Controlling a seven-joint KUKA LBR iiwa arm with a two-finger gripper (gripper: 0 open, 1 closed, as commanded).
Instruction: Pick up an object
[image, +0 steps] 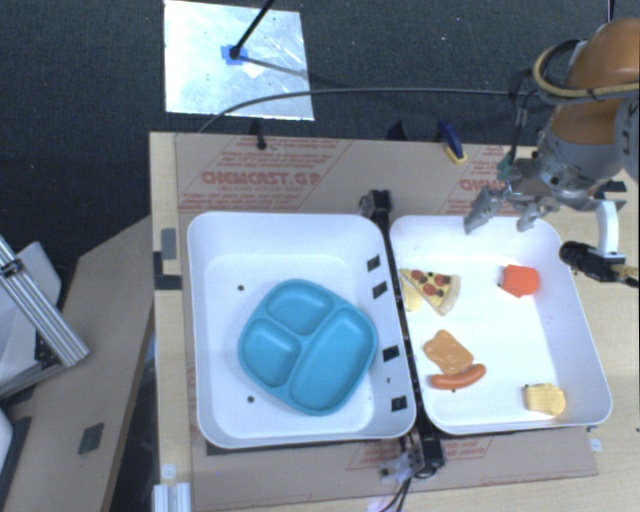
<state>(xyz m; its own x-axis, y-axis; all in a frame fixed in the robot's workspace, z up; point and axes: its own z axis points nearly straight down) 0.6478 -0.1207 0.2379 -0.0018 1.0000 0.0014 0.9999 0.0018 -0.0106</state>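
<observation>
Camera view shows the gripper (503, 212) hanging over the far edge of the right bin (580, 330), with its two fingers spread apart and nothing between them. The thing closest to it is the orange block (519, 280), which sits inside the right bin near the far wall, just a little nearer to us than the gripper. It is small and chunky, bright orange-red, with soft rounded corners, and it looks smooth. I think a few things could go wrong. The block is close to the bin wall, so a finger could bump the rim on the way down and never reach the block. The fingers could also land on top of the block and push it away, because it looks light and slippery. If they close too early, they will grab only air. More toy food lies in the right bin: a pizza slice (432, 287) near the wall next to the left bin (215, 300), a toast piece (448, 351) and a sausage (458, 378) touching each other in the middle, and a yellow piece (544, 399) in the near corner. The left bin holds a blue tray (307, 345).
</observation>
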